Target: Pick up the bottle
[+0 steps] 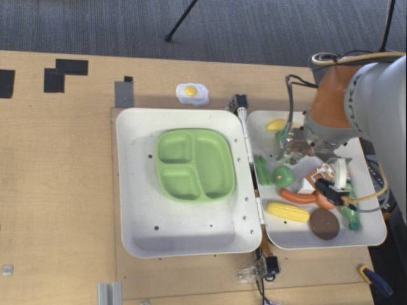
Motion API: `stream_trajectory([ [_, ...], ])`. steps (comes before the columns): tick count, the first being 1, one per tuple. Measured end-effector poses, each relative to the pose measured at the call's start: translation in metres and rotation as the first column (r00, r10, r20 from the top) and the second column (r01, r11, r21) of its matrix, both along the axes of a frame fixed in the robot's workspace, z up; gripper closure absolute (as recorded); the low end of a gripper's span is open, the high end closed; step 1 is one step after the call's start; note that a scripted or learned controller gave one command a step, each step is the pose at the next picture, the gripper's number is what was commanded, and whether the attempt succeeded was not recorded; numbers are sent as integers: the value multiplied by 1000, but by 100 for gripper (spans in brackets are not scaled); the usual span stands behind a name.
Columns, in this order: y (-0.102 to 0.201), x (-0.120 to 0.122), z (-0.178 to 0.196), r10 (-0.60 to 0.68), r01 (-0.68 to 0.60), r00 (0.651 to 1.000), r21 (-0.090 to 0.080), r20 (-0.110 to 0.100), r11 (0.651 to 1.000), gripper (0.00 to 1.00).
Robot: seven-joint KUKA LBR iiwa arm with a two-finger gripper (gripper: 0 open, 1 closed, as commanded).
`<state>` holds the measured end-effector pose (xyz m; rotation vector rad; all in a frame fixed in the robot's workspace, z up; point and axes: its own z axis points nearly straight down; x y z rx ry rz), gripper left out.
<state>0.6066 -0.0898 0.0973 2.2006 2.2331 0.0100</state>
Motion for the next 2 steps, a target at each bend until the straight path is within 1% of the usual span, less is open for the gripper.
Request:
stream_trajectory([
  [1,56,-33,90,-359,359,933,1,-8,933,100],
  [2,79,-107,188,-473,473,881,2,-7,881,100],
])
